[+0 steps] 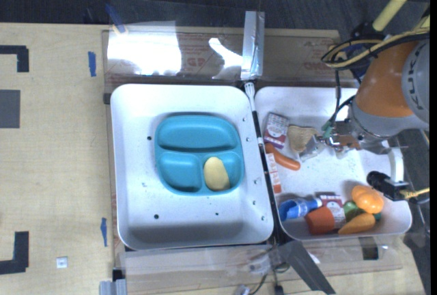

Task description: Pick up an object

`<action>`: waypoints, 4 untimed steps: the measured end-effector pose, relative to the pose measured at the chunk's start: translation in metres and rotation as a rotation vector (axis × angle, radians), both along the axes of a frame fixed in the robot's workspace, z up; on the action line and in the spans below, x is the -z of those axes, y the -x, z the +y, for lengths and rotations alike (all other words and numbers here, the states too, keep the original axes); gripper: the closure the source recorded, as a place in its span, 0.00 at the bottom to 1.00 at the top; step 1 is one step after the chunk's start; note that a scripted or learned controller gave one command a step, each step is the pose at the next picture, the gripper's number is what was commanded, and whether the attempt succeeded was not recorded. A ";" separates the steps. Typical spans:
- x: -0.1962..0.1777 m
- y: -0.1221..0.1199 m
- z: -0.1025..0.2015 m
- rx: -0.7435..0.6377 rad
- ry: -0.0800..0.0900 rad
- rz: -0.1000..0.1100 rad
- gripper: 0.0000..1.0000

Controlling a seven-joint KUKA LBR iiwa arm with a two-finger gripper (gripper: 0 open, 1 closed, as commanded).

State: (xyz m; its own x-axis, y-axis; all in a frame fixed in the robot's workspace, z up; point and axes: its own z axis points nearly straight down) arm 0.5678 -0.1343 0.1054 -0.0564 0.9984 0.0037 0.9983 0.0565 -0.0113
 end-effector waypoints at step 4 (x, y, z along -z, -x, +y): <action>0.007 -0.066 0.010 -0.326 0.004 -0.022 1.00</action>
